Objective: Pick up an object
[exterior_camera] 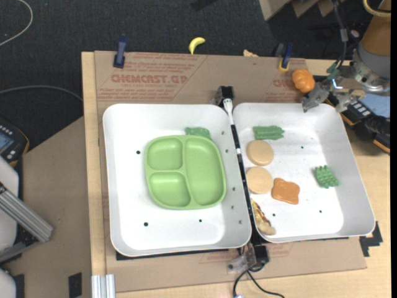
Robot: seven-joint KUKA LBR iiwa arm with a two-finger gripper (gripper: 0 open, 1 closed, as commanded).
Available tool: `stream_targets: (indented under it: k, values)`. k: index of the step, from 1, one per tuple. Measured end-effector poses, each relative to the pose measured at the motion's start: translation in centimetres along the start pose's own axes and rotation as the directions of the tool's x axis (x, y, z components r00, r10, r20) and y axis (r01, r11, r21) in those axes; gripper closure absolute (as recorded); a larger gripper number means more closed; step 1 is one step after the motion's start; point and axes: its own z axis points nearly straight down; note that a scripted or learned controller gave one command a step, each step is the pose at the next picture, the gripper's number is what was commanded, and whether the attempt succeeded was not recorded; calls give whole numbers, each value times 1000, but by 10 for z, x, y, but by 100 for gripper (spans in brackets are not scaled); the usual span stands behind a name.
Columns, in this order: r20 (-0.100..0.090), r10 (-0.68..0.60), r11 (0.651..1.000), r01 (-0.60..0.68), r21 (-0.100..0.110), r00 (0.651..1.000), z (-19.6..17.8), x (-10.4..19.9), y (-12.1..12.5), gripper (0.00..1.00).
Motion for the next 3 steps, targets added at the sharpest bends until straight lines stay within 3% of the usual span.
stream_targets:
  k: [1,2,3]
  values:
    - [-7,0,1000,0,17,1000,130,45,-53,0]
    - [-5,1,1000,-1,11,1000,129,91,-148,0]
    - [0,3,1000,-3,-2,1000,118,88,-143,100]
